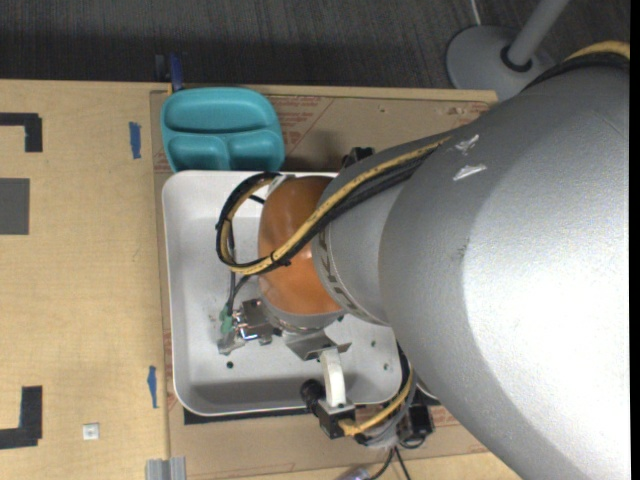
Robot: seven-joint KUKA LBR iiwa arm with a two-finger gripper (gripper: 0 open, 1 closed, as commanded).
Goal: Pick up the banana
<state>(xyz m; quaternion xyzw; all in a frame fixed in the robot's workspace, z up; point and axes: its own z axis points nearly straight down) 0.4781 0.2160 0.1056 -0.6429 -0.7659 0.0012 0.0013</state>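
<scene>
My grey arm with its orange band (290, 248) reaches in from the right and hangs low over the white bin (190, 268), covering most of its floor. The wrist and gripper mount (245, 326) sit under the band, near the bin's lower left part. The arm's own body hides the fingers and whatever lies beneath them. A small green bit (226, 319) shows at the mount's left edge; what it is I cannot say.
A teal plastic tray (222, 128) stands just behind the bin's far edge. Black and yellow cables (240, 238) loop off the wrist over the bin. Brown cardboard bench (80, 268) lies to the left, with blue tape marks. A grey stand base (490, 58) sits at top right.
</scene>
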